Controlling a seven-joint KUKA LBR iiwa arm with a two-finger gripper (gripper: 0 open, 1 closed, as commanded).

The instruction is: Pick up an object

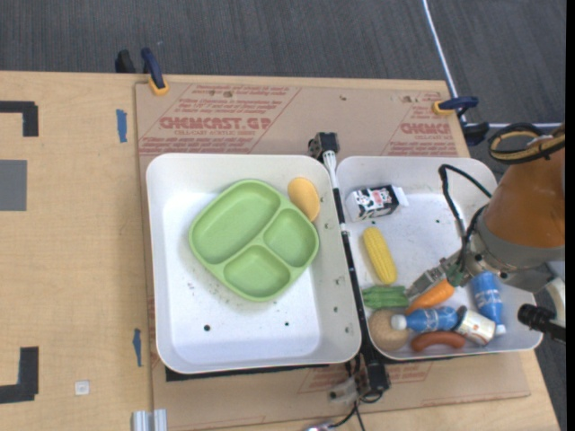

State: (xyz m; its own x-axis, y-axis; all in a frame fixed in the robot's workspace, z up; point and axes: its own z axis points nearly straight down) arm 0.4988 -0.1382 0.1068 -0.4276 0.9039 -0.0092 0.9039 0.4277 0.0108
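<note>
We see the gripper (446, 275) low in the right bin (422, 173), finger state we cannot tell, orange carrot (432, 294) just below it touching the tips, so we'd center over the carrot before closing.

One fixed overhead camera, slanted down over both white bins (171, 268).

A pale green divided plate (254, 239) and a yellow-orange lemon (305, 197) lie in the white left bin (180, 312). The white right bin (422, 227) holds yellow corn (379, 252), an orange carrot (432, 294), a blue bottle (486, 294) and a black-and-white carton (375, 201).
</note>
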